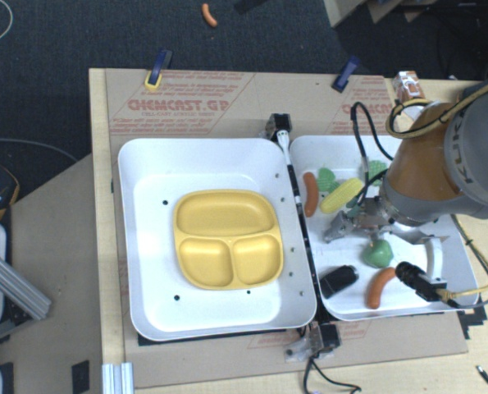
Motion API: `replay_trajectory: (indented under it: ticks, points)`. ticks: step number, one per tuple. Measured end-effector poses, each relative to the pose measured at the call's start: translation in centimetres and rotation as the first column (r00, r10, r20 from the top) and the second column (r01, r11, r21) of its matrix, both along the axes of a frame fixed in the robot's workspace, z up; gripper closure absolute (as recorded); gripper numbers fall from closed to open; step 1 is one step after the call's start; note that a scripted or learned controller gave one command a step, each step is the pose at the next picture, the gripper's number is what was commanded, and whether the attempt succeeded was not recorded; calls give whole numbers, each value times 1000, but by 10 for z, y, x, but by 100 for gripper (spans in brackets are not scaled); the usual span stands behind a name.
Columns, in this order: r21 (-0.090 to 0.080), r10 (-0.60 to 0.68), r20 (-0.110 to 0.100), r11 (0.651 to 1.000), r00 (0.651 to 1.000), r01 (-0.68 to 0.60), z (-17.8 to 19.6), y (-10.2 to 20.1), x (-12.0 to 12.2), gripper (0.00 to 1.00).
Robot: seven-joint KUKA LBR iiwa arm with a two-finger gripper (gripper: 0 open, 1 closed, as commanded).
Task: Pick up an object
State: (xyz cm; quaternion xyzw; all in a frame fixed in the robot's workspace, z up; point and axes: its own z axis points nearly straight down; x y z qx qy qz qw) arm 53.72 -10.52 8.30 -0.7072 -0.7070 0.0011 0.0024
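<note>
My gripper (348,224) is low in the right bin (440,302), near its middle, with the grey and orange arm coming in from the right. Just above it lies a yellow corn cob (342,195). A green toy (379,254) sits just to its lower right. An orange sausage (310,194) lies near the bin's left wall, with a green piece (326,177) beside it. Another green piece (376,171) is partly hidden behind the arm. A second orange sausage (380,287) and a black object (338,280) lie near the front.
The left bin (145,245) holds a yellow divided plate (227,238). A divider wall (297,220) runs between the two bins. Clamps stand at the back of the bench, and an orange item (209,15) lies on the dark floor beyond it.
</note>
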Motion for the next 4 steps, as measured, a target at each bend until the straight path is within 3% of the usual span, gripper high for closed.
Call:
replay_trajectory:
  ticks: [1, 3, 4]
  points:
    - [-1, -2, 5, 1000, 1000, 2, 12, 0, 1, 100]
    - [-4, 1, 12, 1000, 1000, -1, 120, 4, -14, 100]
    - [-4, 1, 10, 1000, 1000, -1, 143, 4, -13, 100]
